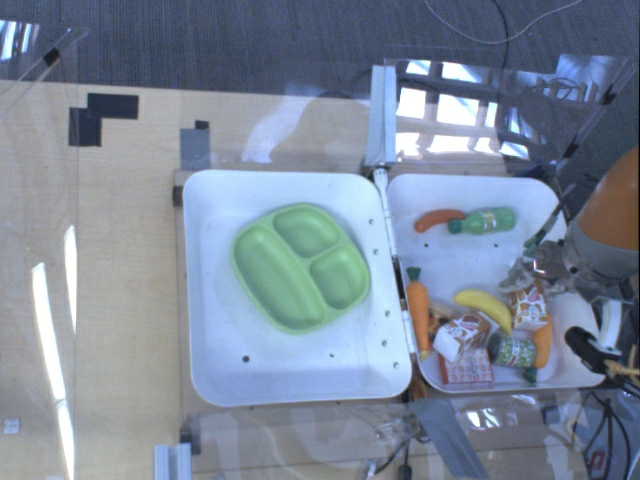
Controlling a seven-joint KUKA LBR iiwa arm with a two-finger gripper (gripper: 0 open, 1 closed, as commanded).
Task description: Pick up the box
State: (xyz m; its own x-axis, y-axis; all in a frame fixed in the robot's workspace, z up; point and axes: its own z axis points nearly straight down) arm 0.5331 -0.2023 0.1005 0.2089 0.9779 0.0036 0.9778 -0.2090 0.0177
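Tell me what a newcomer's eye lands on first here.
The green divided plate stands alone in the left bin. In the right bin, a heap of toy food crowds the near side, with a yellow banana and a carrot brightest. The arm's orange band looms at the right edge.

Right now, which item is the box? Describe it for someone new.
Look in the right bin, at the cluttered front edge. The box lies flat there, below the banana and right of the carrot. It is the only flat, rectangular, red-and-white printed item.
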